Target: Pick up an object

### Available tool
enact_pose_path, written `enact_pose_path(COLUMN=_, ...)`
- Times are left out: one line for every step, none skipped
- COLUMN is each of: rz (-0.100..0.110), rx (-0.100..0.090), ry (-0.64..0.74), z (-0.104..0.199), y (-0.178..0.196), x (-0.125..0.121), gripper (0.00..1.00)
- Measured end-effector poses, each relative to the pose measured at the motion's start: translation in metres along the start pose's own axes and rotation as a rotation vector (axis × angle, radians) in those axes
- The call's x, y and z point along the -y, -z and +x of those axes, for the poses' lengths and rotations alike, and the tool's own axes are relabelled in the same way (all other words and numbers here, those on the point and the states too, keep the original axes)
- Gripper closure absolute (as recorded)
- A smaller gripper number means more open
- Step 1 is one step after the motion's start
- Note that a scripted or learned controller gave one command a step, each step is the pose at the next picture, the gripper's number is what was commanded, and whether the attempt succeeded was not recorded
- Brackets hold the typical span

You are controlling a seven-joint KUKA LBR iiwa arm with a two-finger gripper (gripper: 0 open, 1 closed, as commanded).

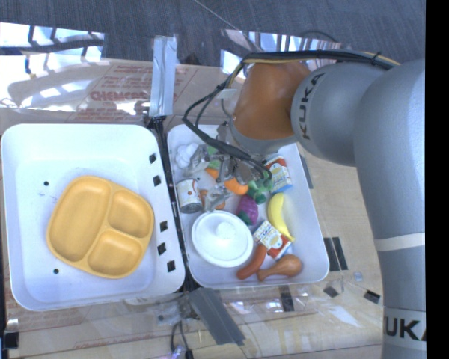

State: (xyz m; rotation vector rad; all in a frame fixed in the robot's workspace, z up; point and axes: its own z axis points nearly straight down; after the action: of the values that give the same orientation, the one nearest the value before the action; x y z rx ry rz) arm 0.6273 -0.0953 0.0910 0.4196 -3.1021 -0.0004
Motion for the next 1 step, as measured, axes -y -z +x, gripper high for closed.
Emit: enact_pose_path(rz=0.002, rx=0.008, ry=0.003, z=-0.0027, y=0.0122, x=-0.0005, gripper=1.0)
